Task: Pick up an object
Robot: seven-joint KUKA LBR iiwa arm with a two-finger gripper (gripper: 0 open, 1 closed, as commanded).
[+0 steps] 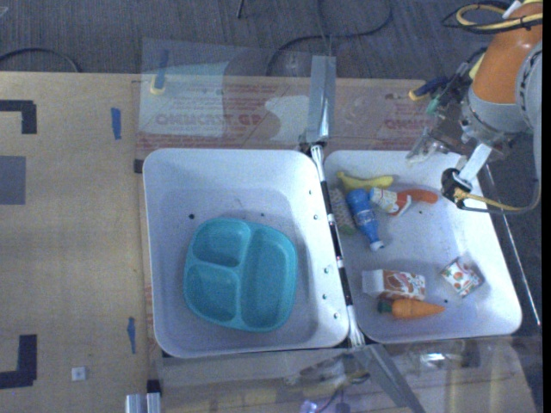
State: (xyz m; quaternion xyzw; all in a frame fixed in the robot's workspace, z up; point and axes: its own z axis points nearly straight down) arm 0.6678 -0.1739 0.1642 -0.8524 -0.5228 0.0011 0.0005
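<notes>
Two shallow white bins are seen side by side on the bench. The left bin [155, 231] is occupied by a teal divided plate [241, 274], laid flat near its middle. In the right bin [491, 256] several small things are scattered. A yellow banana [366, 180] is placed at the far edge, and a blue bottle [363, 216] lies just in front of it, near the left wall. Beside these a white and orange item [403, 199] is seen, possibly a spray bottle, though the view is too coarse to be sure. Nearer the front, a white and red carton [394, 282] is found with an orange carrot [411, 308] just in front of it, and a second small carton [460, 277] is tilted toward the right wall. The gripper [428, 147] is held over the far edge of that bin, apart from every object there. Whether it is spread or closed cannot be told.
</notes>
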